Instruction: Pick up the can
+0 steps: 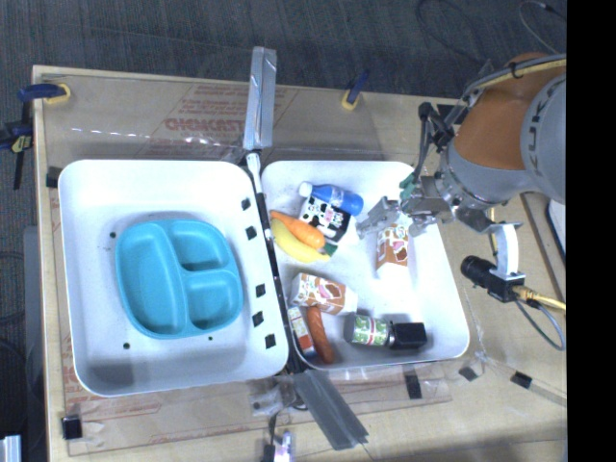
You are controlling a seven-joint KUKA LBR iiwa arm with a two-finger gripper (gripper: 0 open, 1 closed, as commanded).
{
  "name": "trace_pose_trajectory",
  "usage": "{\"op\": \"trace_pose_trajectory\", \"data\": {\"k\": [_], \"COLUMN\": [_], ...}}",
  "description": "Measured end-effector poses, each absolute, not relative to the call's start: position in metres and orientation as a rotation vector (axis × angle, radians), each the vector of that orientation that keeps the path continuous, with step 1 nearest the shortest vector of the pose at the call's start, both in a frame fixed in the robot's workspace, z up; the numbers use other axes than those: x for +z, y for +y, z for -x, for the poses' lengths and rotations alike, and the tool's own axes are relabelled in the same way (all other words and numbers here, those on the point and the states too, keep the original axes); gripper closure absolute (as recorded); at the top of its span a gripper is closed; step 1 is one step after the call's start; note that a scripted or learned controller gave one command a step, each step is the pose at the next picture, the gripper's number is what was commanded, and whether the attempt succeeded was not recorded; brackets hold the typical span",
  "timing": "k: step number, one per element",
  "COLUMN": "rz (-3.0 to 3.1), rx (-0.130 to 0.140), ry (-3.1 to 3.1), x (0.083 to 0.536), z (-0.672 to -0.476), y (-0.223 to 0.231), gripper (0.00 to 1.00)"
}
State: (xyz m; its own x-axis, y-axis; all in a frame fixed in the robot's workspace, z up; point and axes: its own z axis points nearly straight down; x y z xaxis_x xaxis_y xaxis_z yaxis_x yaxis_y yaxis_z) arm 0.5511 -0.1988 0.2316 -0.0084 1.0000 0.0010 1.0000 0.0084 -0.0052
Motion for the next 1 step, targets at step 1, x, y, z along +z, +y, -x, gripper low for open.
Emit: {"op": "trace_pose_trajectory", "data": {"k": [1], "rz": [2.044], "rx": [-0.016], "ry": [-2.406], "x": [0.1109], "z": [-0.4958], "y": [-0.1825], "gripper": [0.0]}}
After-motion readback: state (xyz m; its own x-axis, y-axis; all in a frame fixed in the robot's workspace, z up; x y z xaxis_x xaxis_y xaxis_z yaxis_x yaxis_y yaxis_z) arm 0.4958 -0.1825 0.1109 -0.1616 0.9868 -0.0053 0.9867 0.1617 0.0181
